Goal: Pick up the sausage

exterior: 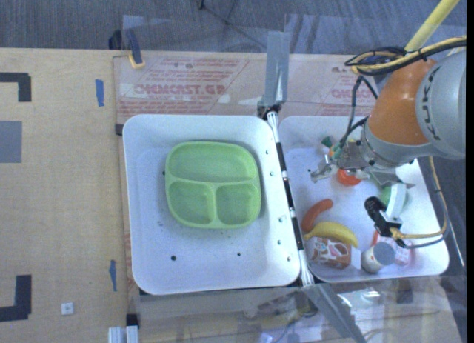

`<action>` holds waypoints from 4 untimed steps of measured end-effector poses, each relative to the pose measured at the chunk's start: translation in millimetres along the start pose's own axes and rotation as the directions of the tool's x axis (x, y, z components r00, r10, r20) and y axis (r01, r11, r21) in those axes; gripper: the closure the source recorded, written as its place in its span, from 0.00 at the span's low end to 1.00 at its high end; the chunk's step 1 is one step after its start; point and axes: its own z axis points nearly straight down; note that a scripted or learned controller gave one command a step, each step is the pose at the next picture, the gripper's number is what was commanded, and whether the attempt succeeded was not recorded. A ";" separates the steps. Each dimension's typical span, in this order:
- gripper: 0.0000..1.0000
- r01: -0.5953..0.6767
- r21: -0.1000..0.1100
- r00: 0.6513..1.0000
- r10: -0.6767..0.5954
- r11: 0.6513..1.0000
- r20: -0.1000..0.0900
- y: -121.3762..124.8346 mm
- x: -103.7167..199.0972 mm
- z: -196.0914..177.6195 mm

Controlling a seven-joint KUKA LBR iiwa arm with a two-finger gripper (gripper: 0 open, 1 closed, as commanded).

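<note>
Sausage [317, 210] touches the banana [332, 232], so the tool [326, 169], grip state unclear, could snag both.

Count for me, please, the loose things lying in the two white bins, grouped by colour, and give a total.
Green: 1, the divided plate in the left bin.
Red or orange-red: 2, the sausage and a small round item by the arm, both in the right bin.
Yellow: 1, the banana.
Brown: 1, a printed packet.
Others near the bin's front corner are too unclear to count.
Total: 5 clearly seen.
</note>
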 end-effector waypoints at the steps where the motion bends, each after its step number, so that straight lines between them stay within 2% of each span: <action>1: 0.00 0.050 -0.004 0.999 -0.050 0.999 -0.008 -15.0 -1.8 0.0; 2: 0.00 0.125 0.043 0.992 -0.124 0.991 -0.022 -53.5 7.4 19.0; 3: 1.00 0.122 0.038 0.992 -0.122 0.992 -0.018 -51.5 5.6 8.0; 4: 1.00 0.773 0.016 0.634 -0.772 0.634 -0.045 -20.0 -2.0 18.9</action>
